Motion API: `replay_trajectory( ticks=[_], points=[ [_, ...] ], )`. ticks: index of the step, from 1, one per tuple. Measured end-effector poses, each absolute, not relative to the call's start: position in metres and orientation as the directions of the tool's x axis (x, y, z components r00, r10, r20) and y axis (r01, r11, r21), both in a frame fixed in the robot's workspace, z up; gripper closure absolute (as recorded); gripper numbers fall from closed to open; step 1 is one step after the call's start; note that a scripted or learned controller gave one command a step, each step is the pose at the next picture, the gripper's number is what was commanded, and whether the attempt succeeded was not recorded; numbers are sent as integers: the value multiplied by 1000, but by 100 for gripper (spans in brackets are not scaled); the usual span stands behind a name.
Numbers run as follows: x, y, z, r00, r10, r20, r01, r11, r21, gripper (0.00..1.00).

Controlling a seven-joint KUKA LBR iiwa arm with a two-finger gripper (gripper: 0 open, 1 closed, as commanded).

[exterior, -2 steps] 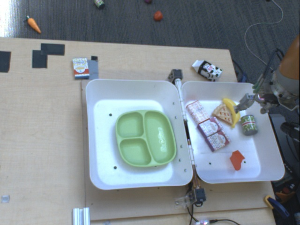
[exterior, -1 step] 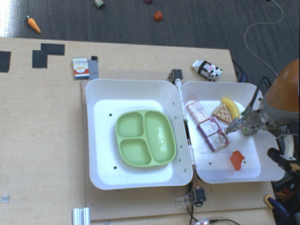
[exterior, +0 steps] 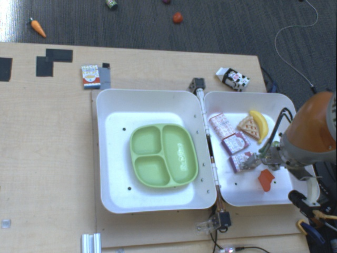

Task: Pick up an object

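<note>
The right bin (exterior: 238,200) holds a pink carton (exterior: 220,124), a purple carton (exterior: 235,142), a greyish-pink packet (exterior: 241,163), a waffle-like wedge (exterior: 249,127), a yellow banana (exterior: 260,122) and a small red piece (exterior: 266,179). My gripper (exterior: 261,158) hangs low over this bin, at the right end of the greyish-pink packet and just above the red piece. The arm's orange band (exterior: 316,125) rises behind it at the right. Whether anything is held is hidden by the wrist.
The left bin (exterior: 103,141) holds a green divided plate (exterior: 163,155). On the bench behind the bins lie a cow-patterned carton (exterior: 233,79) and a small red-and-white box (exterior: 91,76). A clamp (exterior: 198,85) sits between the bins. Cables lie at the front right.
</note>
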State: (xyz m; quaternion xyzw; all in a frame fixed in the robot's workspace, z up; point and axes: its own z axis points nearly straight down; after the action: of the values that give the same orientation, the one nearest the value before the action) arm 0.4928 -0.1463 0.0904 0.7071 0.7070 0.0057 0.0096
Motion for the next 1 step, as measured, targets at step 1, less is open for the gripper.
replay_trajectory(
  ticks=[1],
  points=[
    [495,-144,103,-3,1000,0,1000,3,25,100]
  ],
)
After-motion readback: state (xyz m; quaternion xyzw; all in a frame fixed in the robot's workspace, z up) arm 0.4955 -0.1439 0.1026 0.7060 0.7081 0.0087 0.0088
